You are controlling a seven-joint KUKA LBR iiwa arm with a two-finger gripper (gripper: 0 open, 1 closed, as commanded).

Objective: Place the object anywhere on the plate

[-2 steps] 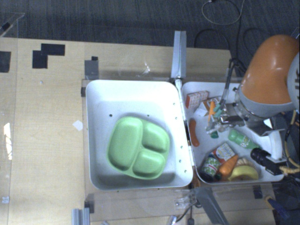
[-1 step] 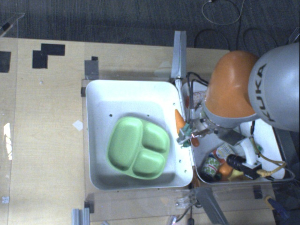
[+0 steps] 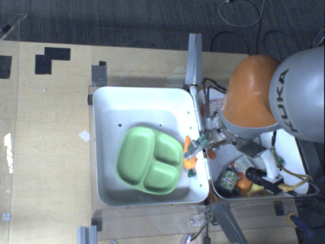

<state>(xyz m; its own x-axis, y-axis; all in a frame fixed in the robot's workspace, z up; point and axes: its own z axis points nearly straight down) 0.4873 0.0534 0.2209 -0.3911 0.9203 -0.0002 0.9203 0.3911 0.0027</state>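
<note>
A green plate [image 3: 150, 159] with three compartments lies in the left white bin [image 3: 111, 116]. A small orange object [image 3: 188, 153] with a green tip sits against the plate's right rim, close to the bin's right wall. My gripper [image 3: 199, 141] hangs right over the upper end of that orange object, above the wall between the two bins. The wrist hides how the gripper meets the object.
The grey arm with its orange band [image 3: 251, 98] covers most of the right bin [image 3: 299, 156]. At that bin's front lie a dark green can [image 3: 228, 179], a small orange item [image 3: 244, 185] and white pieces [image 3: 242, 163].
</note>
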